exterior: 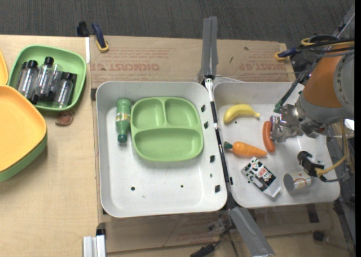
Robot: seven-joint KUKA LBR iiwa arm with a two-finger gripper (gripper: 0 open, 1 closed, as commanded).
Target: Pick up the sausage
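The sausage [267,136], a short red-orange piece, lies upright in the view near the middle of the right bin [242,194]. It sits between the banana [241,113] and the carrot [249,149]. My gripper [278,128] reaches in from the right and is low over the bin, right against the sausage's right side. The grey wrist hides part of the gripper.
A black-and-white carton [260,174] and a small bottle [301,182] lie in the right bin's front part. The left bin [113,188] holds a green divided plate [167,127] and a green bottle [122,119]. A green tray of bottles [47,78] and yellow plates [20,134] stand at far left.
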